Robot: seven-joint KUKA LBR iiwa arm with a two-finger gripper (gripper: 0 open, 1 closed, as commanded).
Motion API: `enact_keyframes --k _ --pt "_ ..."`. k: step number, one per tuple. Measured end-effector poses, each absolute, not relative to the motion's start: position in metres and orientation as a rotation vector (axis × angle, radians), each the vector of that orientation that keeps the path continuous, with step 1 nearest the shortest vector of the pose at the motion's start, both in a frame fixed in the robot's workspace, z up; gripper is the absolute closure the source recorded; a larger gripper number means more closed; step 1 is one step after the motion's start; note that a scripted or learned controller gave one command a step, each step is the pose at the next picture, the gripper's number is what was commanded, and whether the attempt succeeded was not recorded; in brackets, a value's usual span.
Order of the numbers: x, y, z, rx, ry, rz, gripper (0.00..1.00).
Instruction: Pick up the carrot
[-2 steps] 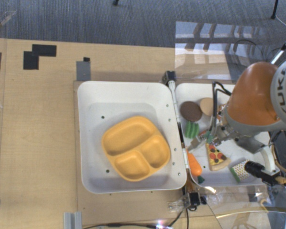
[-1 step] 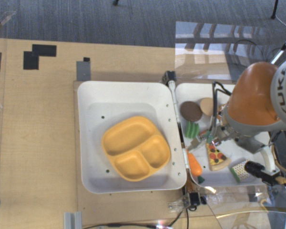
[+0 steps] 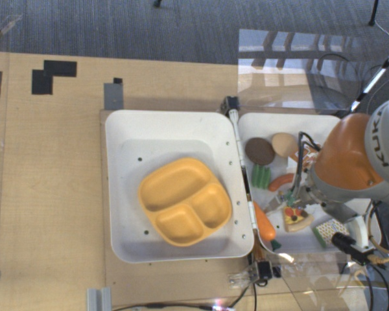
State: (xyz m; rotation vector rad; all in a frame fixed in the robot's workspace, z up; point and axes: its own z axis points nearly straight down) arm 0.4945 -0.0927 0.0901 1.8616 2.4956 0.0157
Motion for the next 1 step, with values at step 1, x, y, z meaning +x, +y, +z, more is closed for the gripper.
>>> enact_keyframes --k 1 --pt "0.4957 -0.092 0.091 1.721 2.588 0.015 0.0"
